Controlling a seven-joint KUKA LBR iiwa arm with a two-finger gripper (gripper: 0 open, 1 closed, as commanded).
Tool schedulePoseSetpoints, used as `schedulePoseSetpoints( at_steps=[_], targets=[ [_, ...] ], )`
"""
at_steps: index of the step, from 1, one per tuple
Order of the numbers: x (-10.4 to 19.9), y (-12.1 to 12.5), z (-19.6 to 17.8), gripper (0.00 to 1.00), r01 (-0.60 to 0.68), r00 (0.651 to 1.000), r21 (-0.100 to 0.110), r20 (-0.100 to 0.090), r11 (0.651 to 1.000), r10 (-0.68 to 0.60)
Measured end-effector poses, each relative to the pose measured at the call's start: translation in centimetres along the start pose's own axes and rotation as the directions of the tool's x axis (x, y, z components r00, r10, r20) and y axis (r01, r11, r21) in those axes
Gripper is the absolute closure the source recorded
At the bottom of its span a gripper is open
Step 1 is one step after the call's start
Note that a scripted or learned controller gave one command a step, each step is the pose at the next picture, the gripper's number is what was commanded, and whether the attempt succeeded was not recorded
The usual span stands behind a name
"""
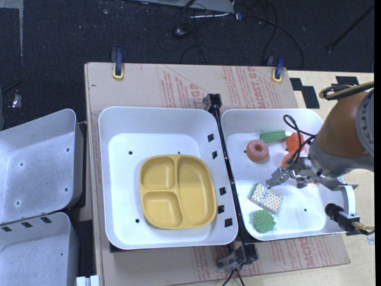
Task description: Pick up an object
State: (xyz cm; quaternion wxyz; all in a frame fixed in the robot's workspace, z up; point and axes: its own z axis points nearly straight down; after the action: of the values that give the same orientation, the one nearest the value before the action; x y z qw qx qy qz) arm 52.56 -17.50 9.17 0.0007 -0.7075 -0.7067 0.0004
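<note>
The claw (280, 178) is hovering in the right bin (309, 226), apparently released and grasping nothing, just above the patterned packet (266, 198); it should be centring over the packet before clenching.

red printed lettering is seen on the brown cardboard sheet (178, 79) under the bins, along its far edge and near edge, but it lies reversed and faint, so no word can be read with certainty.

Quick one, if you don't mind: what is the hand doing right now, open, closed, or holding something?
Hand: low in the right bin, just above the patterned packet; grip state cannot be told, and nothing is visibly held.
</note>
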Motion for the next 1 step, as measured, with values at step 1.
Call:
schedulePoseSetpoints(
  at_steps=[1],
  targets=[
    [-0.01, 0.05, -1.07, 1.00, -0.001, 1.000, -0.002, 0.001, 1.000, 0.001]
  ],
)
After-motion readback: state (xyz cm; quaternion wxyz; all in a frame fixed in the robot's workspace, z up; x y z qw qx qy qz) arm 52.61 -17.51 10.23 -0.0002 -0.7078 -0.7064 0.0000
